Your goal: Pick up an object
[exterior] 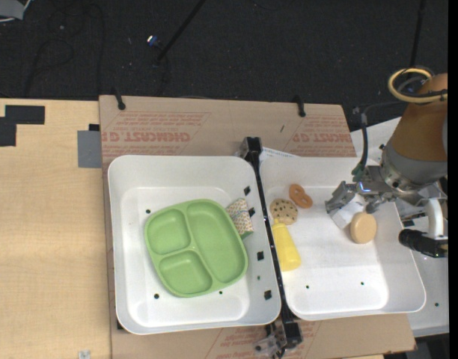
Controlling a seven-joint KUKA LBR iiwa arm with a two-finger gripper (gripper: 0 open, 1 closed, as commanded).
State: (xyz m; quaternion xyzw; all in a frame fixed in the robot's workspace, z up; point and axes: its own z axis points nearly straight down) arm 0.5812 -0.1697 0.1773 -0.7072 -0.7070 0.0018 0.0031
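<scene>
In the camera view, the right shallow white plastic bin [341,301] carries four small things. A yellow, blocky plastic piece [286,247] lies against the bin's left wall, its long axis running from 12 to 6 o'clock. Just at its 12 o'clock sits a round, tan, speckled cookie-like disc [284,211]. At that disc's 1 o'clock, close by, lies a small orange-brown oval piece [301,196], tilted from 10 toward 4 o'clock. Well apart, toward 3 o'clock, is a pale beige rounded lump [363,228], smooth and matte, with no clear long axis.

The grey metal two-finger gripper [354,202] sits at the lump's 11 o'clock, just beside it; whether its jaws are spread or pinched I cannot tell.

The left shallow white plastic bin [132,185] holds a light green three-compartment plastic tray [195,247], with a small patterned beige piece [242,215] at its 2 o'clock edge.
</scene>
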